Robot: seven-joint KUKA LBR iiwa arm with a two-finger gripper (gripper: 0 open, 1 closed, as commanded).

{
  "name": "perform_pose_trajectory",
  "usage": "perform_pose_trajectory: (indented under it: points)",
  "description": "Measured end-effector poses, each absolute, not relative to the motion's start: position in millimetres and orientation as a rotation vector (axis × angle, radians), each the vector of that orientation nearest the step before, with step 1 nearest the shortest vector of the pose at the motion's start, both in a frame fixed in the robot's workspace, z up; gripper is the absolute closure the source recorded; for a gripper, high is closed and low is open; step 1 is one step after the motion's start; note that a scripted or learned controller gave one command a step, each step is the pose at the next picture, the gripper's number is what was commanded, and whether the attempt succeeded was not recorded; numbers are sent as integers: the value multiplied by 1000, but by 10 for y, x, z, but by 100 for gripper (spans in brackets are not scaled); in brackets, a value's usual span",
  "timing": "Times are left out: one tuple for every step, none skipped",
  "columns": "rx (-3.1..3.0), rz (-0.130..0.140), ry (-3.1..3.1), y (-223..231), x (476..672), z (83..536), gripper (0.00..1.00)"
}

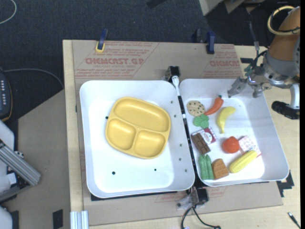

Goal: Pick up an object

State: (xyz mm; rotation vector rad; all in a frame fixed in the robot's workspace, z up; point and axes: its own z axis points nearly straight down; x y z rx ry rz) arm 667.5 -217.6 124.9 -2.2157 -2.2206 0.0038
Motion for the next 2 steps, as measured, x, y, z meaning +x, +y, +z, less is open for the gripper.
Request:
perform_pose_trajectory:
  points:
    - [-2206, -6, -2215, -2111, 6686, 848, 0]
    - [-2215, -5, -2228, -2139, 6698, 969, 100]
